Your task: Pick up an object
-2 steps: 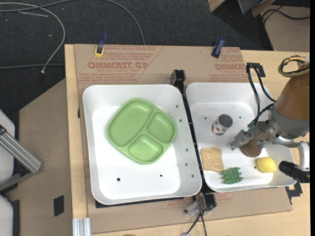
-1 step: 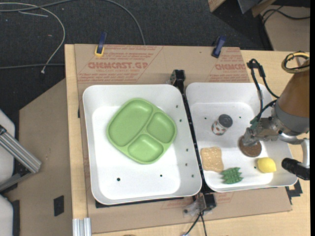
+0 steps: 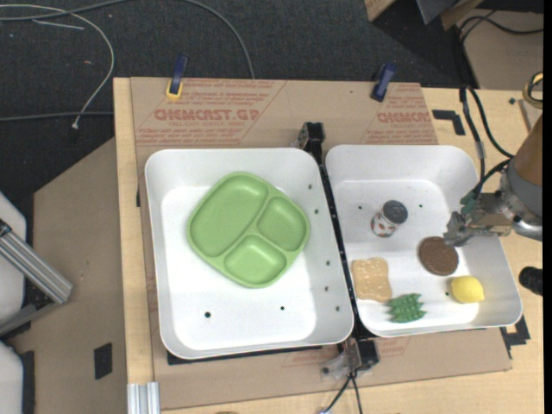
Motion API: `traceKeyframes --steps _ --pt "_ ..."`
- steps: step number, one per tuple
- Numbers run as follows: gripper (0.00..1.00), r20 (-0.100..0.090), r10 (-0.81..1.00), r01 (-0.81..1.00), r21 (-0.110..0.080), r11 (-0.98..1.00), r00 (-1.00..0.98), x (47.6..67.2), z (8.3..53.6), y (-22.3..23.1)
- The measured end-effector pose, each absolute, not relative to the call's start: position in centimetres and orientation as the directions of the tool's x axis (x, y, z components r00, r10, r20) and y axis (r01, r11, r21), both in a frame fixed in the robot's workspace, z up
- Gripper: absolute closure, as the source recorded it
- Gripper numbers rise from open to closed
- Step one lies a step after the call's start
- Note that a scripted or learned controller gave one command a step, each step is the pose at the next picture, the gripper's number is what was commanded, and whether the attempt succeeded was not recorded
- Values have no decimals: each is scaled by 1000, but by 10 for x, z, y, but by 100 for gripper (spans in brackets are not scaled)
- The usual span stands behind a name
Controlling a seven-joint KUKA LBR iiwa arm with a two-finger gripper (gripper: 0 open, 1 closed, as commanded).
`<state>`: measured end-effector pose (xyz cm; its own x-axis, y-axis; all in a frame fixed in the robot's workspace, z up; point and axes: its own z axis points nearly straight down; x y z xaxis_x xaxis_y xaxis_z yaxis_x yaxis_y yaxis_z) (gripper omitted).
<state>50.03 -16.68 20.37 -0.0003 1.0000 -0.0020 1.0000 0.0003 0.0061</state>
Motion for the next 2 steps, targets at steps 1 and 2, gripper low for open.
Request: traceKeyframes --steps 1,2 --pt "100 -1 1000 1000 3 1 -1 501 213 -167" --pt "100 3 1000 1000 -1 6 -6 518 205 -112"
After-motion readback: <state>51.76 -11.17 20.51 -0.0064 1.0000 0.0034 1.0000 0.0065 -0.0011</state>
